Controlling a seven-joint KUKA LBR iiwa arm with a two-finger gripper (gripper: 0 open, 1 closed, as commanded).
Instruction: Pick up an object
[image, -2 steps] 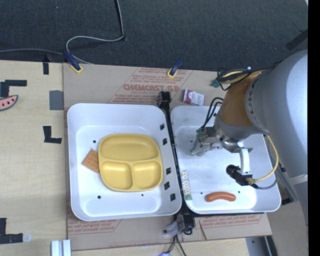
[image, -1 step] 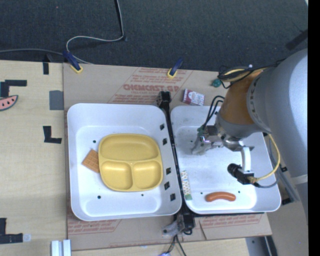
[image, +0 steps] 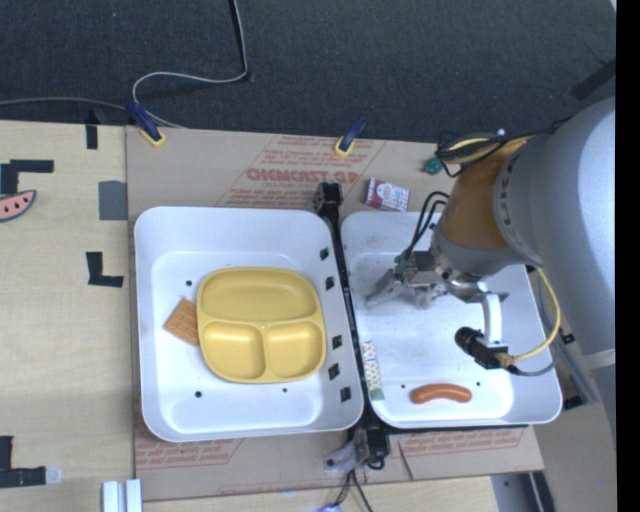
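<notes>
Gripper (image: 385, 290): seen low in the right bin, at about 10 o'clock from the bin's middle, close to the divider; whether the claw is apart or together cannot be told, and nothing is seen between its tips.
Arm (image: 560, 200): grey, with the orange band (image: 470, 205) above the wrist, entering from 3 o'clock.
Right bin (image: 530, 405): a toy sausage (image: 440, 394) is lying at 6 o'clock, near the front wall, well apart from the gripper.
Left bin (image: 165, 400): a yellow divided plate (image: 262, 324) is set at its middle; a tan cracker (image: 182, 322) is tucked under the plate's edge at 9 o'clock.
Bench (image: 60, 380): a small red packet (image: 385, 194) is lying beyond the right bin, at 12 o'clock.
</notes>
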